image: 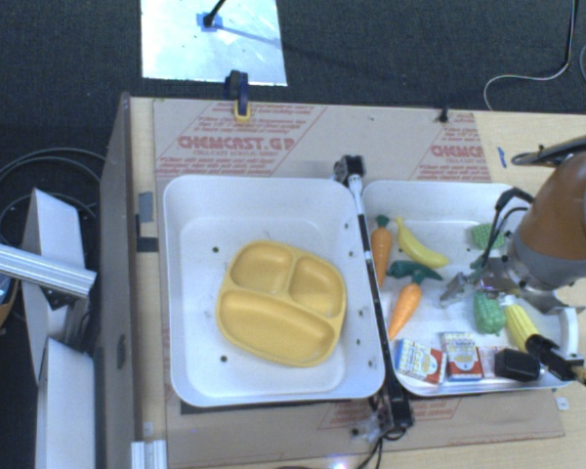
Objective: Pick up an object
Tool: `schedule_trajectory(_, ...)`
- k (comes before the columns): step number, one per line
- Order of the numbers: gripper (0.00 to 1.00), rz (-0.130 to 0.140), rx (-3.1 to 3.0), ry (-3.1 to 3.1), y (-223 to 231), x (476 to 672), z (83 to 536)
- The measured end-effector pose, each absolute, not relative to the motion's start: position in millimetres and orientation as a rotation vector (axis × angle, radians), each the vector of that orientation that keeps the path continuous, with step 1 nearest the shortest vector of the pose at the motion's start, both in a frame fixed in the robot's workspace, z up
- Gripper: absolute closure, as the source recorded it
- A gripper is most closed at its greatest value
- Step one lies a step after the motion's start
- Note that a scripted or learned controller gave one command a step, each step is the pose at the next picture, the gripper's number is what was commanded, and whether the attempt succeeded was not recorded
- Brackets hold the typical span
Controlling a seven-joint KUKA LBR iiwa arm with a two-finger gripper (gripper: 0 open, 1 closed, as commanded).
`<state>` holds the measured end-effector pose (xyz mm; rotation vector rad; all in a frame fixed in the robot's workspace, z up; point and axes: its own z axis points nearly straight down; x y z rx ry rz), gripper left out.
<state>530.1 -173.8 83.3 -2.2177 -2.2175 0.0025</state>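
Note:
The right bin holds two orange carrots, a yellow banana and a dark green piece between the carrots. A green leafy toy, a yellow corn cob and two small cartons lie toward the bin's near right side. My gripper hangs low over the middle of this bin. It is just right of the lower carrot and just left of the green leafy toy. Nothing visibly sits in it.
The left bin bears a yellow divided plate. A black divider rail runs between the bins. Another green piece lies at the right bin's far right, beside my arm.

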Motion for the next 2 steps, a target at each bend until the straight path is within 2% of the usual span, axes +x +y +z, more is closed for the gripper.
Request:
schedule_trajectory(1, 0.0, -0.001, -2.22, -2.22, -183.2, 497.8, 84.2)
schedule_trajectory(2, 0.0, -0.011, -2.212, -2.242, -107.6, 597.3, 85.5)
